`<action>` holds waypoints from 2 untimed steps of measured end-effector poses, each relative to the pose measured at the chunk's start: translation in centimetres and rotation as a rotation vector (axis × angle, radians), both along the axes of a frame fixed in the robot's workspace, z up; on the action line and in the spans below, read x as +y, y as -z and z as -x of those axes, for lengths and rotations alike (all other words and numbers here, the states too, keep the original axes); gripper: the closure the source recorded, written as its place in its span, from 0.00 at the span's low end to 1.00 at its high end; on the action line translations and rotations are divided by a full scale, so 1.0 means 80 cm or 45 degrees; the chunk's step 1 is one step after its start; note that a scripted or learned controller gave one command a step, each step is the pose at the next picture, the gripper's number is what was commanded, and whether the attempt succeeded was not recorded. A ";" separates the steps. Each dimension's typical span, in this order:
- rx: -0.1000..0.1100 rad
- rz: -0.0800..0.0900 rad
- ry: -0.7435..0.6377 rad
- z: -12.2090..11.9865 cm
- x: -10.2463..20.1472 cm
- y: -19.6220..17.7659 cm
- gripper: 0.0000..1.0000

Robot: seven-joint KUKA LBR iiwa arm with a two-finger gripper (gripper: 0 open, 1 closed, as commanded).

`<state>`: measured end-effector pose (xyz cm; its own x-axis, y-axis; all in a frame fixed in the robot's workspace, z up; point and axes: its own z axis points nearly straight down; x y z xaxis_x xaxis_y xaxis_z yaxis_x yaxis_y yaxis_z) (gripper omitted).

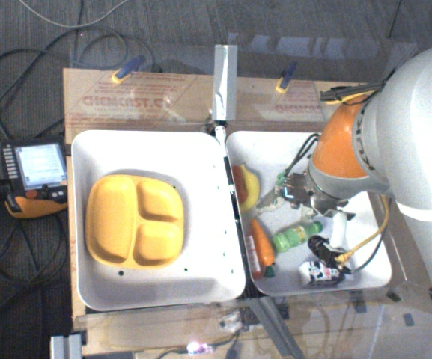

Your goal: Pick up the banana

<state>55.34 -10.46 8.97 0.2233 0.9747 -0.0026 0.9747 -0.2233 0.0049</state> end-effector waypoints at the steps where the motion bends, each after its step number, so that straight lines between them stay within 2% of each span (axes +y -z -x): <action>1: 0.002 -0.001 0.000 0.000 0.001 -0.010 1.00; 2: 0.002 -0.001 0.000 0.000 0.001 -0.010 0.00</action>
<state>55.32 -10.41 9.78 0.2233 0.9748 -0.0022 0.9748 -0.2233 0.0032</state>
